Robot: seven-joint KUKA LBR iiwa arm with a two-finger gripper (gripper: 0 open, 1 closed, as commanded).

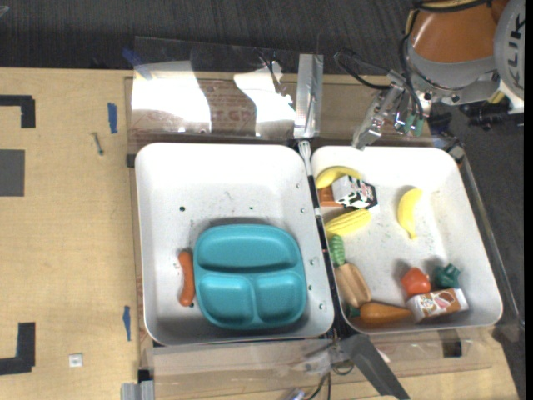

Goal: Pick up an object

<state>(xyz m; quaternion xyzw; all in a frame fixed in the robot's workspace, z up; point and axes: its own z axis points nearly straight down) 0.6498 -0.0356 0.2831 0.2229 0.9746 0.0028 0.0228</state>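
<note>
Toy food lies scattered in the right bin (pixel 475 223): a banana (pixel 408 211), a milk carton (pixel 354 194), corn (pixel 347 221) and a carrot (pixel 385 312), all loose for grabbing. The gripper (pixel 379 123) hangs above the bin's far rim, fingers apart, holding nothing.

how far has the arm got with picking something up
Nothing looks done yet: the banana, the tomato and the carrot all lie in the right bin, and the teal tray sits in the left bin. In hand: the gripper hangs above the right bin's far rim, with no object seen in it. Left: descend, grasp one item and lift it.
</note>
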